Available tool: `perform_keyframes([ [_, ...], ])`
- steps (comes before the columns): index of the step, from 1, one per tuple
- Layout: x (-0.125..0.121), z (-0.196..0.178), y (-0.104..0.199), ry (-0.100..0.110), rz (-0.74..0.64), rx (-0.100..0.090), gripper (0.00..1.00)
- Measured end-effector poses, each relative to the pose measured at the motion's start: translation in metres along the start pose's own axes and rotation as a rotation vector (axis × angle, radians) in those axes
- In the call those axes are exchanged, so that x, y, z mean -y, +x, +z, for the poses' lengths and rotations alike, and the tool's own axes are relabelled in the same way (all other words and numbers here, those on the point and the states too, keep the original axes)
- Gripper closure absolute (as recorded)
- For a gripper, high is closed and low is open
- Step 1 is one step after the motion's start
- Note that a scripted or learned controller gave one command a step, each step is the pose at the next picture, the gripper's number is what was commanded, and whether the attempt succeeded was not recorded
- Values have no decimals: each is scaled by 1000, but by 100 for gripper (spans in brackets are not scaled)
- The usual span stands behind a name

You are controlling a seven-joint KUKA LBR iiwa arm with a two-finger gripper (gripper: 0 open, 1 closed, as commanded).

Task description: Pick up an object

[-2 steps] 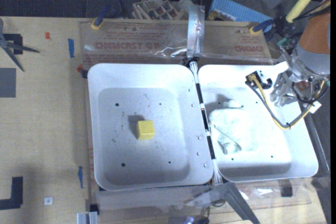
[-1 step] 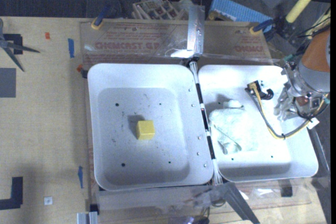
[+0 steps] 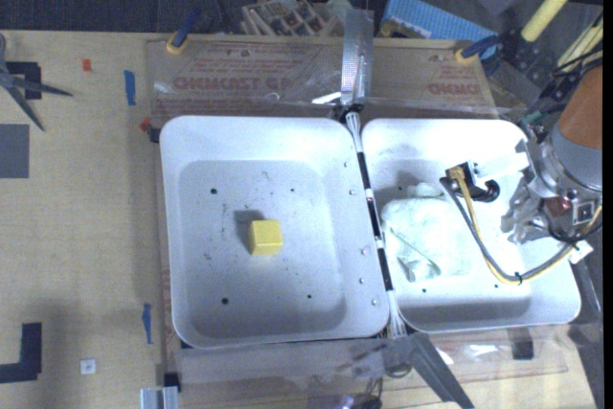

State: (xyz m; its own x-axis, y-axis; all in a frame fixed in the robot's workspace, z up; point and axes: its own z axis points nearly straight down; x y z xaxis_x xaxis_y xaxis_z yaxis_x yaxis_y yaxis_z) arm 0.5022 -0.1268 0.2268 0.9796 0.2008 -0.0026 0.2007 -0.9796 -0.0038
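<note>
Yellow block [image 3: 266, 236]: loose in left bin [image 3: 182, 206]; gripper [image 3: 536, 217] over right bin [image 3: 565, 302], finger state unreadable; pick judged not begun.

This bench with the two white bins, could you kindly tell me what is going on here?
A grey robot arm reaches in from the right, and its tool is over the right bin, near that bin's right edge. A crumpled white object lies in that bin, left of the tool. A yellow block sits alone in the left bin, away from the arm. Nothing visibly sits in the tool.
</note>
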Motion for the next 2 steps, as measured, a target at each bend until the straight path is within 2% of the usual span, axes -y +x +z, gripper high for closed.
perform_keyframes([
  [1, 35, 10, -17, -1, 3, 0, 100],
  [2, 48, 11, -13, -1, 0, -1, 100],
])
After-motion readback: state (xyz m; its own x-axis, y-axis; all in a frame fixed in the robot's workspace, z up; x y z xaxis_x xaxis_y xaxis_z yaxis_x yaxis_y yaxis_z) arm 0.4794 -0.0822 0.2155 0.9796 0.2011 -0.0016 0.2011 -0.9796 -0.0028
